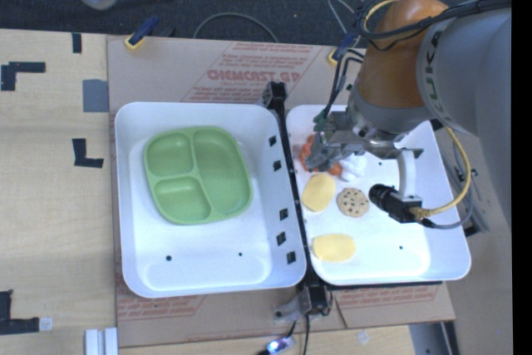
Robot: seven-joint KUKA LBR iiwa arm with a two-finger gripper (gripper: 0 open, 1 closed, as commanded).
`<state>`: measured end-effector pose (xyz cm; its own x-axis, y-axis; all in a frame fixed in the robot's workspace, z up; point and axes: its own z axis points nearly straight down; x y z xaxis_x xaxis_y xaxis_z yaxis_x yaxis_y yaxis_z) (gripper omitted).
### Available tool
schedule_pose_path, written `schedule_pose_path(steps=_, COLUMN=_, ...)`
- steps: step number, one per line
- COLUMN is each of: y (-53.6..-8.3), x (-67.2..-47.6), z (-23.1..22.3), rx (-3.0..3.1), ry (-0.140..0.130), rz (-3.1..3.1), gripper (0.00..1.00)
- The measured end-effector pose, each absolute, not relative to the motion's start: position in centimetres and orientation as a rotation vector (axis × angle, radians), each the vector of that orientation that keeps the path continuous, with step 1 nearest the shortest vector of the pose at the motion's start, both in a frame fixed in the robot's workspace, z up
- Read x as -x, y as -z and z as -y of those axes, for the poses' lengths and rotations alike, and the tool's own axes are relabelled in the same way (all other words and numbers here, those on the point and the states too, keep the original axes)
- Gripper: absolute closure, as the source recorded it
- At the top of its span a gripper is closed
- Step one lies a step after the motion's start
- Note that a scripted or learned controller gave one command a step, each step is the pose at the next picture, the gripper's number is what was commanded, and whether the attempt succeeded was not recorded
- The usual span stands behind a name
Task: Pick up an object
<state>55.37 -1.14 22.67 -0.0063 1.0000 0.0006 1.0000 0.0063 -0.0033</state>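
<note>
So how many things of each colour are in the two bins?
Green: 1, the divided plate in the left bin.
Yellow: 2, a round piece and an oval piece in the right bin.
Tan with dark spots: 1, the cookie.
Orange: 1, a piece partly hidden by the gripper.
Total: 5

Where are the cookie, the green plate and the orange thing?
cookie [353,202], camera view, middle of its speckled top.
green plate [198,175], camera view, ridge between its compartments.
orange thing [307,150], camera view, its visible left part beside the arm.
</note>
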Motion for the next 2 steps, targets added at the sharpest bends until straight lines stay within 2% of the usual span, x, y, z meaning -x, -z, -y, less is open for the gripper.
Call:
schedule_pose_path(steps=1, y=-21.6, x=-56.9, z=-4.4, rx=2.213, ry=-0.002, rz=2.228, gripper=1.00)
schedule_pose_path(steps=2, y=-22.9, x=-58.4, z=-9.5, rx=2.214, ry=0.001, rz=2.228, gripper=1.00)
